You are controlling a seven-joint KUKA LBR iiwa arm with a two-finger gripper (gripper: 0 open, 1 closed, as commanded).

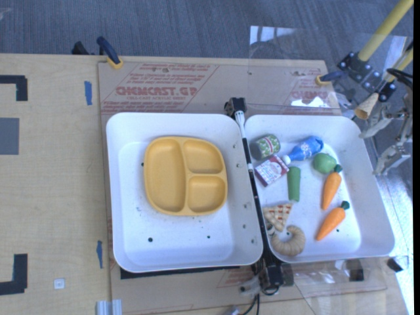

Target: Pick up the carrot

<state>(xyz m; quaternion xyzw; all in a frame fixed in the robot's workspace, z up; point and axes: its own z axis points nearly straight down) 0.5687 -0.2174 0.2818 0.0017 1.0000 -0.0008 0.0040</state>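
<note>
Two orange carrots with green tops lie in the right bin (pixel 375 236), near its right side. The upper carrot (pixel 331 188) is nearly upright in the view, its green top touching a round green vegetable (pixel 323 163). The lower carrot (pixel 332 220) slants with its tip toward the bin's front. Neither carrot has anything on top of it.
Also in the right bin are a green cucumber (pixel 293 183), a green can (pixel 265 146), a blue bottle (pixel 306 149), a red packet (pixel 271 170), a waffle piece (pixel 278 215) and a tan bagel (pixel 289 239). A yellow divided plate (pixel 185 175) sits in the left bin (pixel 125 241). A yellow pole with clamps (pixel 367 77) stands at the back right.
</note>
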